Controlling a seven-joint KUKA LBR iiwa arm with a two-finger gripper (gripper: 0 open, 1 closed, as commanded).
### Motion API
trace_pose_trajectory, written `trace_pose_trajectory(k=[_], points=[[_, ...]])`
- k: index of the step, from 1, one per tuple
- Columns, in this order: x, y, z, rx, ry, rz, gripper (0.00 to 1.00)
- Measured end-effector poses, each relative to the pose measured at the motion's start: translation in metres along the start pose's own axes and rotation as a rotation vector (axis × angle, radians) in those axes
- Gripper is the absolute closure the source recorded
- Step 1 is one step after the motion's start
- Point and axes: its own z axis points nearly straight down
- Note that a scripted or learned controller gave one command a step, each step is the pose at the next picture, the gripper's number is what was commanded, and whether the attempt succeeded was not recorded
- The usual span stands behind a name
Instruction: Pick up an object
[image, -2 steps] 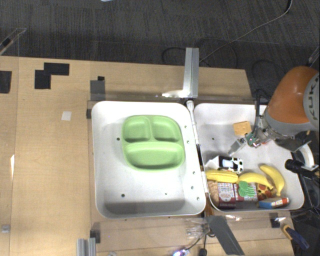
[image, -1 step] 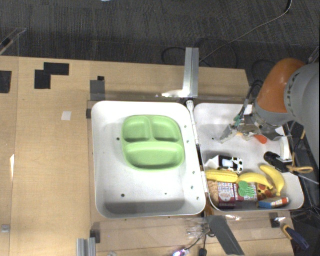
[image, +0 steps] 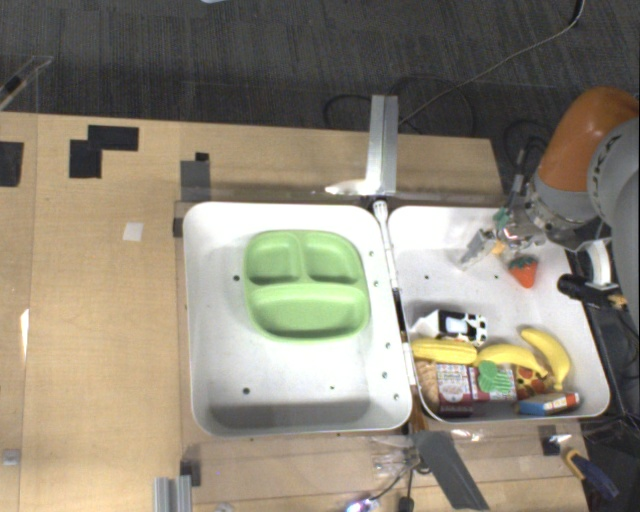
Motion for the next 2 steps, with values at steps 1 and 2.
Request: trace_pose_trajectory(k=[1,2], points=[[-0.009,-0.038,-0.014,-0.033,-0.037,-0.074,0.0],[-0.004,-0.039,0.001,-0.038,-0.041,-0.093,0.0]])
